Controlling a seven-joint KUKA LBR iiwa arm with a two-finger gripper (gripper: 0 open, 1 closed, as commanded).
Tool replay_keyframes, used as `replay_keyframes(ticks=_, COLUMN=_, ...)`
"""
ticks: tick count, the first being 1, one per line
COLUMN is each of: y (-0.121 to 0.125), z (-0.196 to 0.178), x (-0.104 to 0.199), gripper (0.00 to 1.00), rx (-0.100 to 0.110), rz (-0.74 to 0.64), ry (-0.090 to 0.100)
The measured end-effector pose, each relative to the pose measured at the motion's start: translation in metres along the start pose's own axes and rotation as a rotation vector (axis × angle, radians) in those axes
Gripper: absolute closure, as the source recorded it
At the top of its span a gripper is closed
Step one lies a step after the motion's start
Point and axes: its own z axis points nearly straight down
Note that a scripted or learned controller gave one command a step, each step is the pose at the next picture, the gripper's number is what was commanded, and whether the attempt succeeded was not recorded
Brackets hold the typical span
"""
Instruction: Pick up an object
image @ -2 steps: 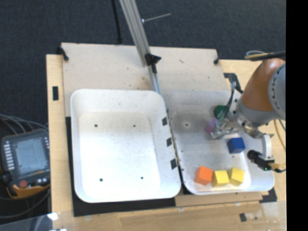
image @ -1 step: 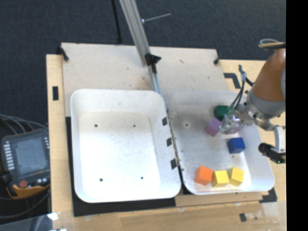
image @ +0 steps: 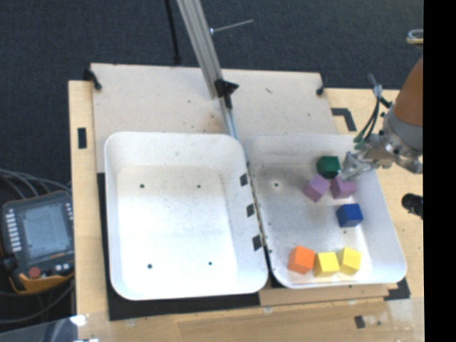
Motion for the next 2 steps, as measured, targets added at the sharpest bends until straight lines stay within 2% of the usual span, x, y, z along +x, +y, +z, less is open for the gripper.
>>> replay_keyframes(ticks=1, y=0.002, z=-0.055, x=-0.002, gripper=1.00, rx=0.001, rz=-0.002, ry=0.001)
replay_keyframes(ticks=2, y=0.011, z=-0.060, x=0.049, gripper=1.00, rx=0.005, rz=-0.005, ry=0.003)
